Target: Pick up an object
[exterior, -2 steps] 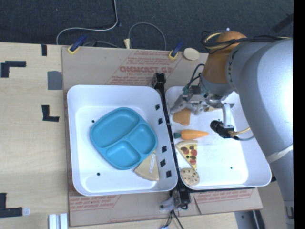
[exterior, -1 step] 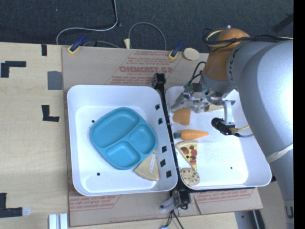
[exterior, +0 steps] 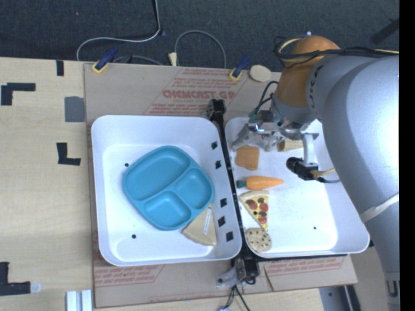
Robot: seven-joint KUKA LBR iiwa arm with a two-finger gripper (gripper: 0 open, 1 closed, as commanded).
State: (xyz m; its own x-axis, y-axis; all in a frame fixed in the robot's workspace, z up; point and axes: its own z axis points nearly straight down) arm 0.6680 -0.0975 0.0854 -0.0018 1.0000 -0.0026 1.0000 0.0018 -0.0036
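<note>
Left bin point(exterior: 104, 173): a blue divided plate point(exterior: 167, 186) is set at its middle; a tan wedge point(exterior: 202, 229) is laid touching the plate's near-right edge.

Right bin point(exterior: 324, 225), all items ranged along its left wall: a brown block point(exterior: 247, 157) farthest back, an orange carrot point(exterior: 262, 183) just nearer, a pizza slice point(exterior: 256, 206) below the carrot, a speckled cookie point(exterior: 258, 239) nearest the front corner.

Claw point(exterior: 259, 129): positioned just above the brown block, at the back of the right bin; whether it is spread or pressed together cannot be told.

Bench point(exterior: 39, 193): light wood, marked with black shapes.

Plate point(exterior: 167, 186) in left bin point(exterior: 104, 173)
</note>
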